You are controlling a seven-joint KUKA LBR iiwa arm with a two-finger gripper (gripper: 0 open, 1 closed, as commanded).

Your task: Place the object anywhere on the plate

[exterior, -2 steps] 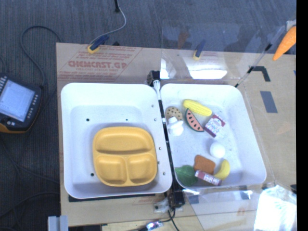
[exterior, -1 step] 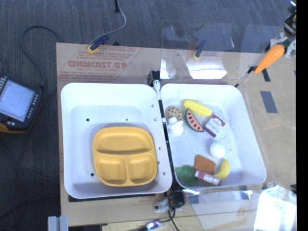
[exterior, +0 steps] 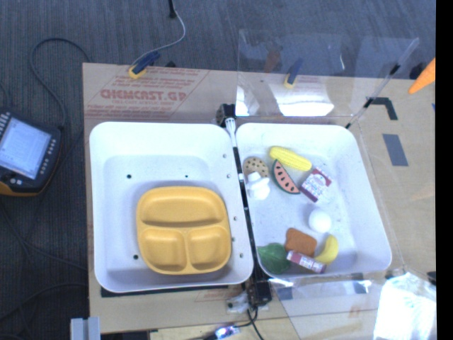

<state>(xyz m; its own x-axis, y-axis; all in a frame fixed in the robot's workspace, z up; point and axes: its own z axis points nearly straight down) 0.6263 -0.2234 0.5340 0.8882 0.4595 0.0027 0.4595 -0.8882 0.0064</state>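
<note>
A yellow three-compartment plate (exterior: 184, 228) lies in the left white bin (exterior: 113, 163) with nothing on it. The right white bin (exterior: 357, 190) holds several toy foods: a corn cob (exterior: 289, 159), a watermelon slice (exterior: 285, 178), a cookie (exterior: 254, 166), a white piece (exterior: 258, 187), a small red-and-white packet (exterior: 315, 185), a white ball (exterior: 320, 222), an orange-brown piece (exterior: 301, 241), a banana (exterior: 327, 248), a green item (exterior: 274, 257) and a red bar (exterior: 305, 262). An orange part of the arm (exterior: 423, 76) pokes in at the upper right edge.
A handheld controller with a screen (exterior: 25, 151) lies on the floor at the left, its cable looping behind. Clear plastic panels (exterior: 318, 62) stand behind the right bin. Cardboard (exterior: 148, 94) lies under both bins.
</note>
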